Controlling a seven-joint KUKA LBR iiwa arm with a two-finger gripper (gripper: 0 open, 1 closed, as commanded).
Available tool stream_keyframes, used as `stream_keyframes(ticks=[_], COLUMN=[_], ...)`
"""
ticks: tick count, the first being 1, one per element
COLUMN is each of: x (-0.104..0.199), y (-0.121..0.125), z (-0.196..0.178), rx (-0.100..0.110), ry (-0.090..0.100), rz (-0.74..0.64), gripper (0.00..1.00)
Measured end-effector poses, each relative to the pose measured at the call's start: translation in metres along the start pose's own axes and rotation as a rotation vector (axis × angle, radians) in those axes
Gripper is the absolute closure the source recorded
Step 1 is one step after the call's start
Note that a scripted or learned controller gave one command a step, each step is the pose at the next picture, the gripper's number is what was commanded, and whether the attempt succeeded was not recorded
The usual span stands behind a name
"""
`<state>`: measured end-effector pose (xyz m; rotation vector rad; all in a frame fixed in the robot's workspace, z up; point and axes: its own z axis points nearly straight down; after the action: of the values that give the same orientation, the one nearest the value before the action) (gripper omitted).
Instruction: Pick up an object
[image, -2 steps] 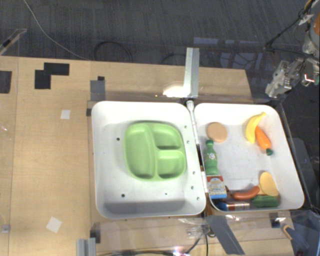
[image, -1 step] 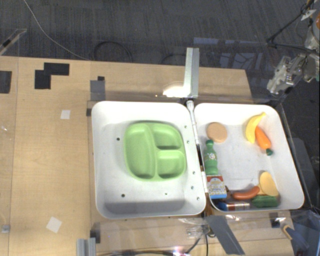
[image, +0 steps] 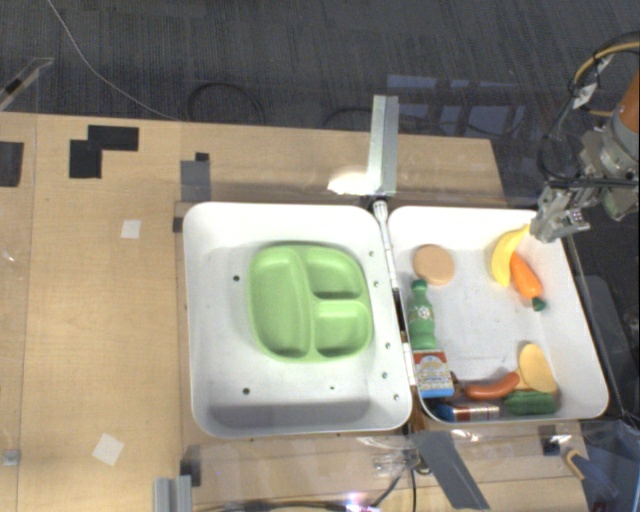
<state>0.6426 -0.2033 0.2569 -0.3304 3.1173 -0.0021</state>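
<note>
The right bin (image: 470, 330) holds a tan round cookie (image: 434, 263), a yellow banana (image: 503, 252), an orange carrot (image: 526, 279), a green bottle (image: 422, 317), a red-and-white carton (image: 433, 374), a red sausage (image: 489, 385), a yellow chip (image: 536, 367) and a green pickle (image: 530, 403). My gripper (image: 560, 215) hangs above the bin's far right corner, just right of the banana, with nothing visibly between its fingers.
The left bin (image: 220, 400) holds a green divided plate (image: 308, 301). A metal post (image: 383, 145) stands behind the divider between the bins. Cables trail from the arm at the upper right.
</note>
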Motion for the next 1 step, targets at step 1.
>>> stream_keyframes(ticks=[1], x=[-0.0385], y=[0.0385], z=[-0.0723], rx=[0.001], ry=[-0.01], rz=[0.163], gripper=[1.0])
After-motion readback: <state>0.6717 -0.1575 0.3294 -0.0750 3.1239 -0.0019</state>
